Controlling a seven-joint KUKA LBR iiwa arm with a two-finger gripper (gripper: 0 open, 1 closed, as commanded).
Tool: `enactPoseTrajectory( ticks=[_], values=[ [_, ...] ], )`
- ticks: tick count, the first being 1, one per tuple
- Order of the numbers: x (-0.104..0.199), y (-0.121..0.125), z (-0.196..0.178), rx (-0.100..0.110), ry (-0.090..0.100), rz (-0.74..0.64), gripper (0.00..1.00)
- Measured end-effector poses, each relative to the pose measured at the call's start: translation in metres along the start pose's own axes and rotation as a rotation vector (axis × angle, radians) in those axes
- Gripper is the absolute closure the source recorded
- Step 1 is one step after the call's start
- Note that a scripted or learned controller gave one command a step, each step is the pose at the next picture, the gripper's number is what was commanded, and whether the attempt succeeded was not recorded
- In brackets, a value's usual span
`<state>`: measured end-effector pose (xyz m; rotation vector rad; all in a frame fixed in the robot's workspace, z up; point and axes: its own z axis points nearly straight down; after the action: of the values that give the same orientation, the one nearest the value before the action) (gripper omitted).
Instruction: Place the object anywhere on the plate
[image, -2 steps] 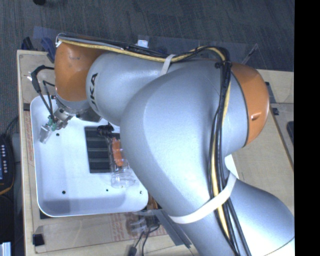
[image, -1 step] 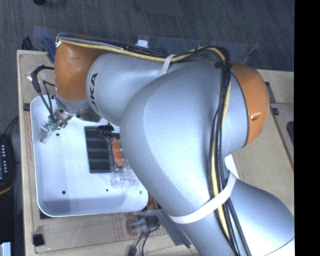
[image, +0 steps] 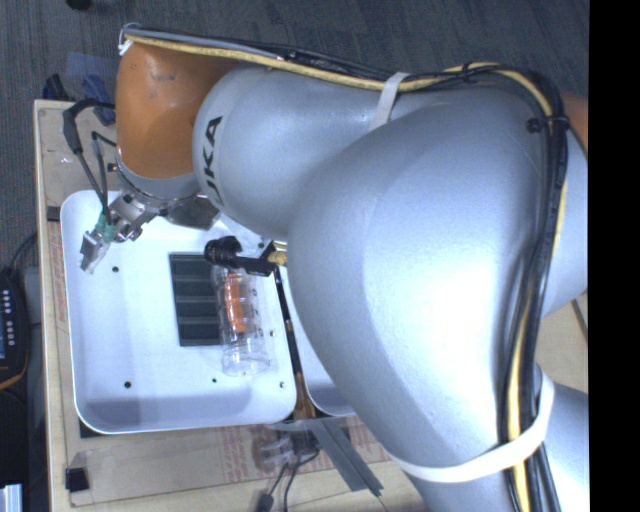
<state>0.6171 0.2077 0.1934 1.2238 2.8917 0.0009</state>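
one clear plastic object (image: 240, 325), looks like a small see-through bottle or tube with an orange part inside, lies on its side in the left white bin (image: 140, 390), its long axis running up-down in the camera view, touching or just beside the right edge of a dark ribbed rectangular piece (image: 195, 298) that may be the plate, can't confirm. judgement: the object is light, hard thin plastic, smooth and slippery, round so it could roll when nudged; best taken across its narrow width at the middle, where the orange part sits, fingers either side of the long axis. a black and gold item (image: 238, 256) lies just above the clear object, maybe a cap or separate piece, too unclear. the tool (image: 103, 233) sits at the upper left corner of the bin, well apart from the object, nothing seen between its fingers; whether it is open or closed, cannot tell, too small and slanted. the grey arm (image: 400, 250) covers most of the right bin (image: 325, 400). counts: one clear object, one dark ribbed piece, one black-gold item, two bins, one tool, all on the tabletop (image: 200, 455).
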Motion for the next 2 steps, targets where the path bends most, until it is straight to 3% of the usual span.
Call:
enactPoseTrajectory(
  ticks=[1,2],
  values=[
    [0.022,-0.031,0.029,0.005,0.002,0.048,0.00],
    [-0.007,-0.008,0.019,0.001,0.000,-0.064,0.00]
  ],
)
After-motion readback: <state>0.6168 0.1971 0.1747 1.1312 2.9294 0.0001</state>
